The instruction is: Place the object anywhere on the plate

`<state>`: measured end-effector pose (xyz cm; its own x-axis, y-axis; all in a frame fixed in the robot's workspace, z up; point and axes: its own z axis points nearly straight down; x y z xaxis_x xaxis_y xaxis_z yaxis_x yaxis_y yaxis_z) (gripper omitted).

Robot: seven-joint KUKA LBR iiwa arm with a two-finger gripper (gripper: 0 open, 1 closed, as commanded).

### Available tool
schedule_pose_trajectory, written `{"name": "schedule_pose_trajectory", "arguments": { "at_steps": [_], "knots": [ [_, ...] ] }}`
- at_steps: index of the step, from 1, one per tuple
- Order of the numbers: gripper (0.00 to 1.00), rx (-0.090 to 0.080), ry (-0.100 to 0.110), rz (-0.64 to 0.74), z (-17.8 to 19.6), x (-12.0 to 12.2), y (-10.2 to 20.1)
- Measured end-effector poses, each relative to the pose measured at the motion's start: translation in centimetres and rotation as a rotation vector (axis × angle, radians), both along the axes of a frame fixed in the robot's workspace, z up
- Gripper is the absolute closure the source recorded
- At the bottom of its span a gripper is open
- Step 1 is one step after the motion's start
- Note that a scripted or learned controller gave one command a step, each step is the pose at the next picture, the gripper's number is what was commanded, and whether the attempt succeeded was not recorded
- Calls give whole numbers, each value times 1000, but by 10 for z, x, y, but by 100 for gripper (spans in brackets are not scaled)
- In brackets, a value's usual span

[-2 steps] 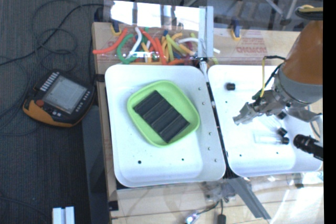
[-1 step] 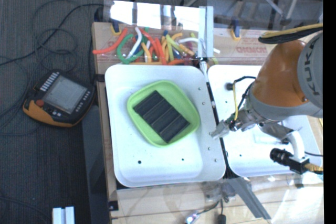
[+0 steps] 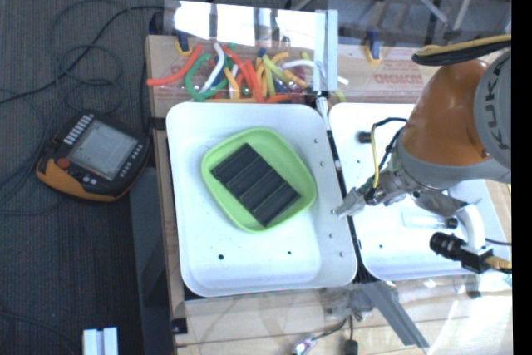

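- Gripper (image 3: 353,204) is sitting low at right of centre, over the seam between the two bins; its tip is poking toward the left bin's right rim. Cannot tell its state, and nothing is visibly held in it.
- Arm (image 3: 453,125) is coming in from the right edge, bulky orange band with grey housing above, yellow and black cables running along the wrist.
- Dark object (image 3: 255,184) is lying flat on the green plate (image 3: 218,158) at centre left of the frame; it is a rectangular slab, ribbed or slatted, matte dark grey, turned diagonally.
- Plate is looking like smooth lime-green plastic, rounded-square, shallow raised rim, sitting in the left bin (image 3: 249,270).
- Left bin is showing glossy white plastic, rounded corners, small dark holes in the floor.
- Right bin (image 3: 391,258) is lying just beside it, same white material, largely covered by the arm.
- Bundle of coloured cables (image 3: 237,72), red, orange, green, white, is piling at upper centre behind the bins under a clear shiny sheet.
- Teach pendant (image 3: 93,156), grey with orange trim and a screen, is resting on dark carpet at the left.
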<state>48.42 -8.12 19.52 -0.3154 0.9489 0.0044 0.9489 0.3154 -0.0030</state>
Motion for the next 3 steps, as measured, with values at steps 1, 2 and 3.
{"name": "schedule_pose_trajectory", "arguments": {
  "at_steps": [1, 2, 3],
  "knots": [
    [100, 1, 1, 0, 8, 1, 0],
    [100, 2, 3, 0, 17, 1, 1],
    [100, 3, 4, -1, 25, 2, 1]
  ]
}}
